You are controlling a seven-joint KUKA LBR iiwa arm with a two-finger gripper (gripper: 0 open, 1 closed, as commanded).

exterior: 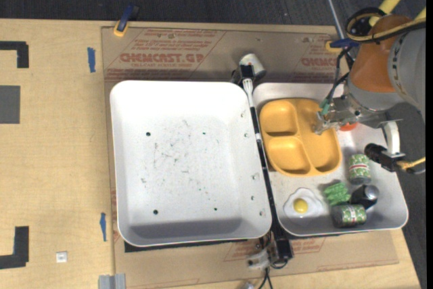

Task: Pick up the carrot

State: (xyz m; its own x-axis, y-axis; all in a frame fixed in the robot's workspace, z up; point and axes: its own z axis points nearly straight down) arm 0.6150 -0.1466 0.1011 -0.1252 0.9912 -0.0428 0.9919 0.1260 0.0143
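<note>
On your wooden surface (54, 145), the left bin (183, 159) and right bin (396, 210) sit side by side. The grey arm (406, 71) leans over the right bin's far end, above a yellow tray (298, 139). Its hand (329, 115) hangs at the tray's right rim; you cannot tell its spread. Just beside it, an orange-red sliver may be the carrot (347, 124)
</note>
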